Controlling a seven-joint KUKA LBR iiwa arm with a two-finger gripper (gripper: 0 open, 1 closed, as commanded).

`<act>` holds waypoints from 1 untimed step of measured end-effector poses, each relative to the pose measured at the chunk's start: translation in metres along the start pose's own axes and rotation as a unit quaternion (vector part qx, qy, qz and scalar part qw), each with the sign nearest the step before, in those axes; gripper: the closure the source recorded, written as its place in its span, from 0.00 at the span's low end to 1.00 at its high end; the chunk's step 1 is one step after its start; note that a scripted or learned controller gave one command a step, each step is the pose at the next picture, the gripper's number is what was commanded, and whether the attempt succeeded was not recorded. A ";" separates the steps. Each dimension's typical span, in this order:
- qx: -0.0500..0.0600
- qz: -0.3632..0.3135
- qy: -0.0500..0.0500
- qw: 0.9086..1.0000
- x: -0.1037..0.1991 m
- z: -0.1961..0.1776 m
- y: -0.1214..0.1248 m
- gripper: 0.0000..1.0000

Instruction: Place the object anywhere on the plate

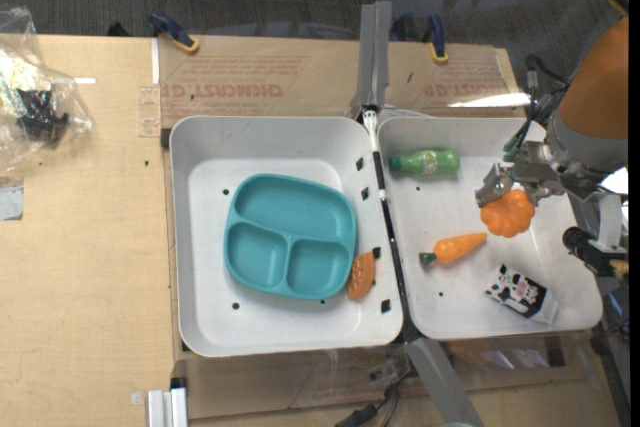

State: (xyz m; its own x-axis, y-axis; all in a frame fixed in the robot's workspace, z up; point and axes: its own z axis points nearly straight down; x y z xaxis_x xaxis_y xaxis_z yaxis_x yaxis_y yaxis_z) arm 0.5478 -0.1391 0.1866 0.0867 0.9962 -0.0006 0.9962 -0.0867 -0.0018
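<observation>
Hand over right white bin, clamped on small orange pumpkin-shaped toy, which looks lifted just off bin floor near orange plastic carrot w/ green bottle farther back. Step looks like pick done, carry pending. Next: move left across bin divider, release over teal three-section plate in left bin.

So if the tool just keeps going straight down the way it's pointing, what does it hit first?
Probably the orange pumpkin, right under the tool in the right bin. Whether they already touch is unclear from this slanted view.
</observation>
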 end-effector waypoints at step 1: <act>0.000 -0.057 0.000 0.998 0.065 -0.021 0.041 1.00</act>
State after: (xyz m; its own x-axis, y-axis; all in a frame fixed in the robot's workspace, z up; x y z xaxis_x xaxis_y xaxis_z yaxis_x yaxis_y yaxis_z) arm 0.5947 -0.0784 0.2077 -0.0268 0.9996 -0.0007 0.9996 0.0268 -0.0013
